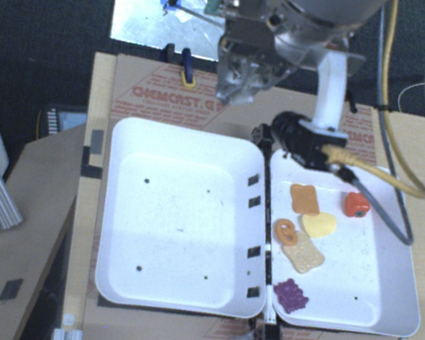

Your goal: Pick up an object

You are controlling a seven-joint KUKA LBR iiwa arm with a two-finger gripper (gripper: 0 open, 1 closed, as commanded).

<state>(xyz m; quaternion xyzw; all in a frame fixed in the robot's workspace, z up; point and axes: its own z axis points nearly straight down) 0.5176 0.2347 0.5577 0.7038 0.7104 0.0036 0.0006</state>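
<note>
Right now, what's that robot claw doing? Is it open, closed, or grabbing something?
Gripper: up above the back edge of the left bin, nothing seen held; too blurred to tell more.

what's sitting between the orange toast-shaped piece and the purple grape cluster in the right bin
In the camera view, between the orange toast-shaped piece and the purple grape cluster lie a pale yellow heart-shaped piece, an orange pretzel-like ring and a tan bread slice.

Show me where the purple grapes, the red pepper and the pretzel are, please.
purple grapes [290, 295], camera view, middle of the bunch.
red pepper [356, 205], camera view, centre of its red body.
pretzel [286, 232], camera view, on its orange loop.
</note>
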